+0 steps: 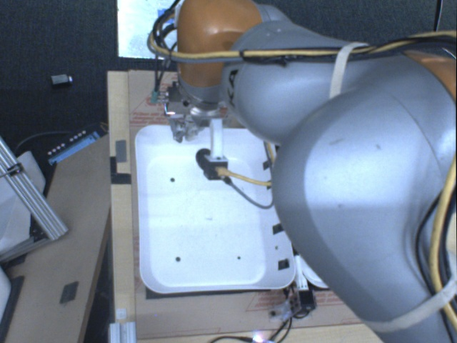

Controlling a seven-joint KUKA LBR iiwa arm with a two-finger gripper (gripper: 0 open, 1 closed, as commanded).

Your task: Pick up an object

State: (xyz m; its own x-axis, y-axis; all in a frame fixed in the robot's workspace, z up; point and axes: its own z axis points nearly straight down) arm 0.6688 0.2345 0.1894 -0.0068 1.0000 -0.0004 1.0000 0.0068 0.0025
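One white bin lies in plain sight on the tabletop, and the arm reaches over its far edge so that the claw hangs above the bin's far-left corner, its grip impossible to tell, with no loose object to pick up visible on the bin's floor.

Desk and bin, seen from above

A white bin sits on the brown desk (dark floor behind); aluminium rails lean at left, near a blue strip.
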